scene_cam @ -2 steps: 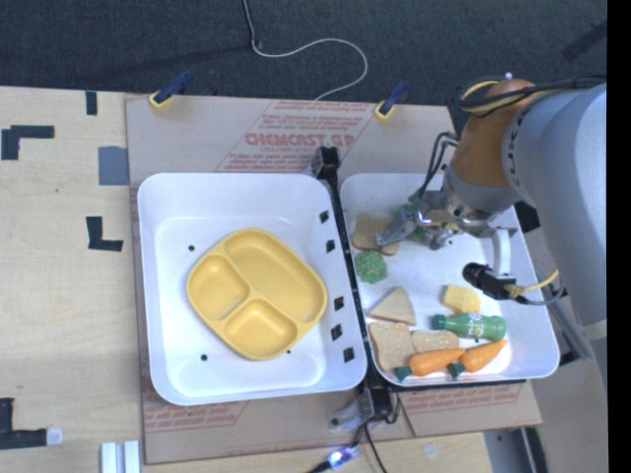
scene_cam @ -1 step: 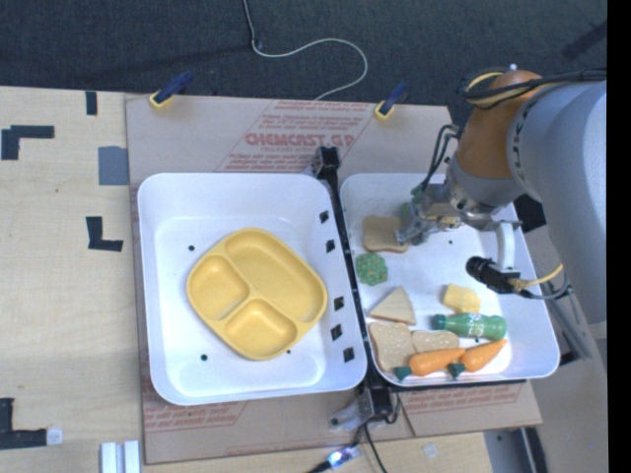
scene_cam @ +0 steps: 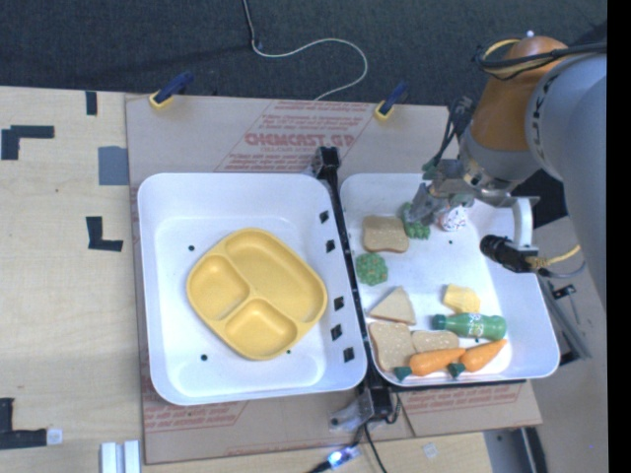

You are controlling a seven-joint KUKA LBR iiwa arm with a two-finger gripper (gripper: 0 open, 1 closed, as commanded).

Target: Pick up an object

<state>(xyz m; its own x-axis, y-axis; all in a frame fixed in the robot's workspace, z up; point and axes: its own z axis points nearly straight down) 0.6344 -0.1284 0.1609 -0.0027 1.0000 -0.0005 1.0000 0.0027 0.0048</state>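
Hand point(scene_cam: 422, 212) hovers over right bin's point(scene_cam: 540, 308) toy food.

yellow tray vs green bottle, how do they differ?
The yellow tray lies in the left bin, the only thing there; the green bottle lies on its side in the right bin among toy food. The yellow tray is much larger, flat, with three compartments; the green bottle is small and round-bodied. Both sit clear of the tool.
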